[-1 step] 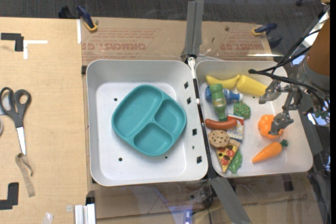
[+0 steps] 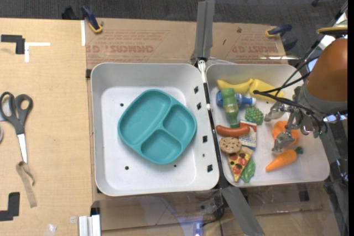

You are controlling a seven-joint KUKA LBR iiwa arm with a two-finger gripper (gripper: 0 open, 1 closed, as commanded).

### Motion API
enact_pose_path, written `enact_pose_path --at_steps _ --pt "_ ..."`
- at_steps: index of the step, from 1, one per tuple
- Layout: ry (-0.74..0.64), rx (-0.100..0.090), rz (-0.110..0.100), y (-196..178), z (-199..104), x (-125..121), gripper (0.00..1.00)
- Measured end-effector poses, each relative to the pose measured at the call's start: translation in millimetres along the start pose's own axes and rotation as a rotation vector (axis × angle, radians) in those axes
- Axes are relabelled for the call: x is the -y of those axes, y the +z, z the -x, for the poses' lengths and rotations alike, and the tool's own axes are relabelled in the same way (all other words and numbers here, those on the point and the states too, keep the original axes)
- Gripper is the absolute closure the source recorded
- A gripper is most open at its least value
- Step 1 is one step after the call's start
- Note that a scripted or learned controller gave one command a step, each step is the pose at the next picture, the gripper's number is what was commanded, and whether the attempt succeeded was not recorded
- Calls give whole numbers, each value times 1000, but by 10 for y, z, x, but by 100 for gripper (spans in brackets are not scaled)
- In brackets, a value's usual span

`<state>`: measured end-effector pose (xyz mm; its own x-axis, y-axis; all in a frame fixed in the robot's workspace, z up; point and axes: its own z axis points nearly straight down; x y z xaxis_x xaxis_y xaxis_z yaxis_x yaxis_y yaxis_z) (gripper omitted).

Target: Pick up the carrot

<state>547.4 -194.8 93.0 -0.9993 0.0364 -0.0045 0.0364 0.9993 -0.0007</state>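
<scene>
One carrot (image 2: 282, 160) lies in the right bin (image 2: 310, 174), just below the claw (image 2: 283, 138). The claw's spread cannot be told; something orange sits at its fingers. Left of the claw: one sausage (image 2: 233, 130), one cookie (image 2: 229, 145), one pizza slice (image 2: 239, 162), one bottle (image 2: 229, 105), one banana (image 2: 243, 85). Farther left, one teal plate (image 2: 157, 127) fills the left bin (image 2: 105, 174). Scissors (image 2: 16, 119) lie far left. Cardboard lettering is reversed, unreadable.

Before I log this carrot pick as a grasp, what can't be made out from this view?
- Gripper: its fingers are small and cluttered against the orange toys, so their state is unclear.
- Orange item under the gripper: partly covered by it, so whether it is gripped is unclear.
- Carrot: its upper end meets the gripper tip; contact is uncertain.
- Arm: cut off by the right edge.
</scene>
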Motion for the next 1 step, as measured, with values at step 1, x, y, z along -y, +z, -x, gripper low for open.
enact_pose_path --at_steps 1 --pt "-4 4 -1 -102 20 -18 100"
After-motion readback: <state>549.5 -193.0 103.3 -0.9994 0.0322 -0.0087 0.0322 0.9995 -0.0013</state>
